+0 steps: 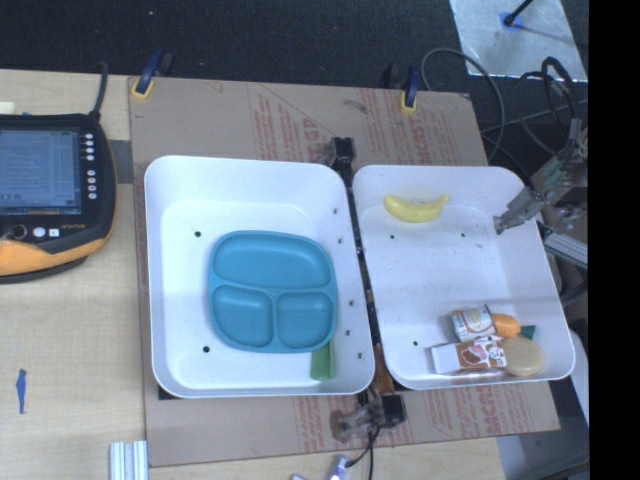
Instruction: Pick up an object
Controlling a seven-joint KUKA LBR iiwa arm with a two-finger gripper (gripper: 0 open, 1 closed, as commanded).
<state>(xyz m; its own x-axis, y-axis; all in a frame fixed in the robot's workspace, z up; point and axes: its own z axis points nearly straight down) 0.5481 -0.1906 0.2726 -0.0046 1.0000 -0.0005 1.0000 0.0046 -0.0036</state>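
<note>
The gripper [518, 211] is hanging at the right rim of the right bin [455, 268], near that bin's far right corner, with its dark tip pointing down and leftward over the white floor. How it is set cannot be told from this view, and nothing is showing in its grasp.

The nearest candidate is the yellow banana [416, 207], which is lying just to the left of the tip, along the far wall of the same bin. Its long axis is running left to right across the view, ends curling slightly upward, so it is lying roughly in line with the direction of reach; the closing would probably need to go across that axis.

The other candidates are sitting well apart from the tip, toward the near right corner: a small printed carton [471, 323], a white box [466, 357], an orange piece [505, 325] and a pale round item [524, 357], all crowded together.

In the left bin [170, 268] a blue divided plate [272, 290] is lying flat, with a green piece [322, 362] at its near edge, farther still across the desk [70, 368].
</note>
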